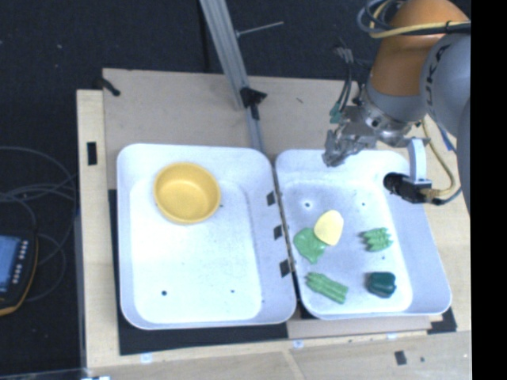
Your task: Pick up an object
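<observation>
Camera view puts your gripper over the upper rim of the right bin, right of frame centre, with nothing between its fingers; whether they are spread or pressed together you cannot tell, since they read as one dark cluster from this angle. No object is picked yet, so the relation you need is where the candidates lie from that tip: all of them sit lower in the frame. Nearest is the pale yellow piece, almost straight below the gripper and just a little left, its lower left edge touching or overlapping the light green piece beside it. You would do well to judge that contact as the risk, because a close on the yellow one may drag its neighbour. Further down, near the bottom rim, lies the ridged green piece, its long axis slanting from upper left to lower right. To the right sit a smaller ridged green piece and, below it, a dark green pepper-like piece, both standing apart from the rest and cleaner to take. The yellow bowl lies in the left bin, well apart toward the upper left of that bin.
</observation>
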